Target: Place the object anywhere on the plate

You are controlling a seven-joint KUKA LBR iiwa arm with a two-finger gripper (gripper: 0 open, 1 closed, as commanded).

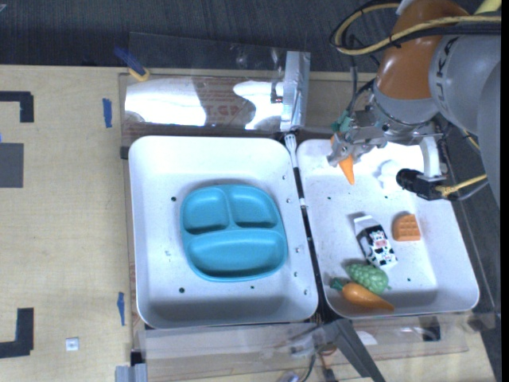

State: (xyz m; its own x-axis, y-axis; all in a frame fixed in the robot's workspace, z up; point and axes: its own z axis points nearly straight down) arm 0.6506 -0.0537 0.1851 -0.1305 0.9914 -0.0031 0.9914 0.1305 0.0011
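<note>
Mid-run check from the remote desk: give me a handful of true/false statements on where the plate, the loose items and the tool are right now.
1. The blue plate lies in the left bin. True.
2. The plate carries a carrot. False: its compartments are bare; the carrot lies at the near edge of the right bin.
3. The tool is over the far part of the right bin, with a small orange piece at its tip. True.
4. The waffle-like orange piece lies in the left bin. False: it is in the right bin, near its right side.
5. The black-and-white toy lies beside the plate. False: it is in the right bin, just beyond the green item.
</note>
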